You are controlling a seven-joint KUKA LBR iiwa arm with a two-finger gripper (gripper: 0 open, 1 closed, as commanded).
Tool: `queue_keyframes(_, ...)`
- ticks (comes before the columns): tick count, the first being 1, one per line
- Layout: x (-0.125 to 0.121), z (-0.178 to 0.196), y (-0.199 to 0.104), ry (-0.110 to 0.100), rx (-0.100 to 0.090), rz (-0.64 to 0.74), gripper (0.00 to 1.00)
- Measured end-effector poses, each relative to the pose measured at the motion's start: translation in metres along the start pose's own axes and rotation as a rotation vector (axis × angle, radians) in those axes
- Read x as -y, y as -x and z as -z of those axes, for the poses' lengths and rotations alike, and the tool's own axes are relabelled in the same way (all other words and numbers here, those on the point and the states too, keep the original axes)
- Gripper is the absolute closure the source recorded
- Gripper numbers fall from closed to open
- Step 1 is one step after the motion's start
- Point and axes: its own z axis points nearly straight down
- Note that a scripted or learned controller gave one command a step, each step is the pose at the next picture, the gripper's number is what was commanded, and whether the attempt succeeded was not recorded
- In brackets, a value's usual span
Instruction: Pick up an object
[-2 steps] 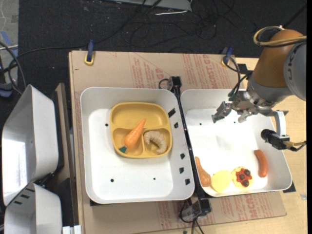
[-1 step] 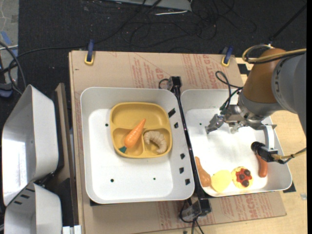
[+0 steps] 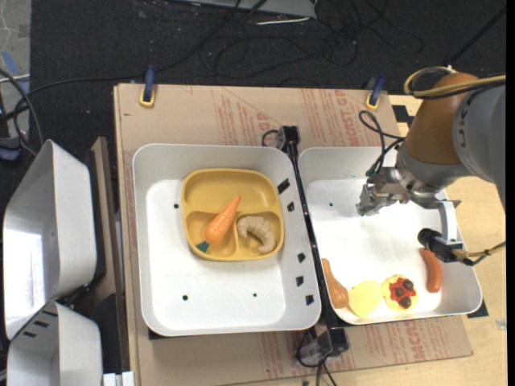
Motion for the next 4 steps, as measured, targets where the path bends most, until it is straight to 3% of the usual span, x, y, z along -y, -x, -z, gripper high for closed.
queue_keyframes(2,-0.002,0.097,0.009,0.003,0.001,0.004,1.00)
queue_keyframes(4,0.009,0.101,-0.116,-0.001,-0.003,0.011,1.00)
